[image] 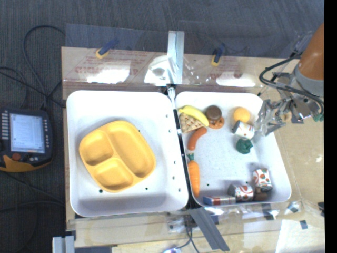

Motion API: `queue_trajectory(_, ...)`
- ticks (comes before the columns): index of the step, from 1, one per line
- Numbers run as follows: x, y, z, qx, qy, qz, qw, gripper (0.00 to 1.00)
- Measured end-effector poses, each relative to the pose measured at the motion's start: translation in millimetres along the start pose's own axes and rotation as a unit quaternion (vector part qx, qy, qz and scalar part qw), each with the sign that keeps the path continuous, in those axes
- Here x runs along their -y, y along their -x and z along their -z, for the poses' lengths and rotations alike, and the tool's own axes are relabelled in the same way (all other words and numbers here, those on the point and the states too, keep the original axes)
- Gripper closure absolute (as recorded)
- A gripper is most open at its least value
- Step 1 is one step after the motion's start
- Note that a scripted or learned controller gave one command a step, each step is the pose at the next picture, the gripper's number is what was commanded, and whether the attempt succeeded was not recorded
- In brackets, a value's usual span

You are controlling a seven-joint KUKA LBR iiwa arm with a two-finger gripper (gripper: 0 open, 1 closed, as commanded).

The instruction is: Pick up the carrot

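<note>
I am viewing the carrot [194,178] lying in the right bin [278,162], hard against its left wall near the divider between the two bins. Its long axis is running nearly straight up and down the view, with the green top pointing toward the far side and the narrow orange tip pointing toward the near rim. Just beyond the green top, a red sausage [197,138] is lying at a slant, and past that a waffle piece [191,122] and a banana [191,112] are sitting in the far left corner.

To the carrot's right I am seeing bare bin floor reaching toward the middle; the left side is closed off by the wall. Near the tip, a small can [238,192] and a flat packet [216,200] are lying along the near wall, close but apart from the carrot. A green item [244,146] and a yellow fruit [241,114] are sitting well apart toward the far right.

The gripper [266,121] is hanging over the right bin's far right rim, well away from the carrot; whether the jaws are released or clenched I cannot tell, and nothing is visibly between them.

The left bin [95,194] is carrying a yellow divided plate [117,155].
</note>
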State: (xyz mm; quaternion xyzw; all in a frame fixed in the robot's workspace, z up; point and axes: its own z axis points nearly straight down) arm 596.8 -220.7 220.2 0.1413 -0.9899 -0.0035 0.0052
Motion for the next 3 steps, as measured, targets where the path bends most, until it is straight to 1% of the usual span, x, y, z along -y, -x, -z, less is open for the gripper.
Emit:
queue_trajectory(1, -11, -44, 133, 0.012, -0.009, -0.018, 0.9997, 1.0)
queue_trajectory(2, -7, -24, 109, 0.006, -0.005, 0.072, 0.9974, 1.0)
queue_trajectory(3, -17, -62, 118, 0.005, -0.006, 0.169, 0.9856, 1.0)
